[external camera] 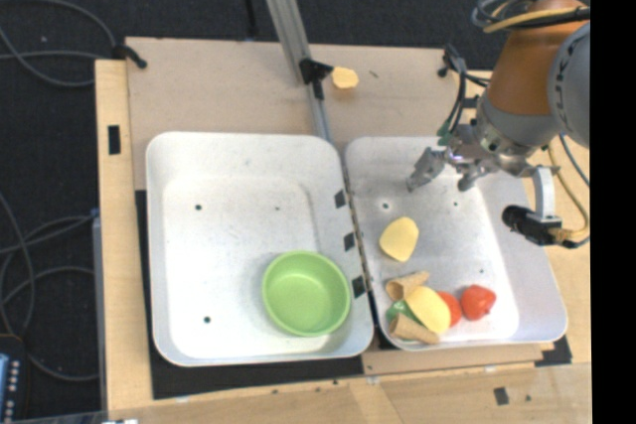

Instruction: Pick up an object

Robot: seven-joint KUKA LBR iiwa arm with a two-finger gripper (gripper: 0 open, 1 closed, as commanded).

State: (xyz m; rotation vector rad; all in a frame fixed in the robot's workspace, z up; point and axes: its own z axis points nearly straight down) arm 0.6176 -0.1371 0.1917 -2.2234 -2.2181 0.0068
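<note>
My gripper hangs over the upper part of the right bin, its two fingers spread open with nothing between them. Below it and a little left, a pale yellow flat piece lies on the bin floor. At the bin's near edge sits a cluster: a yellow lemon-like object, a red tomato-like object, a tan cone-shaped piece and a green bit tucked under them.
The left bin holds a green bowl near its front right corner. A small yellow object lies on the bench behind the bins, beside a slanted metal post. Cables hang by the arm's wrist at the right.
</note>
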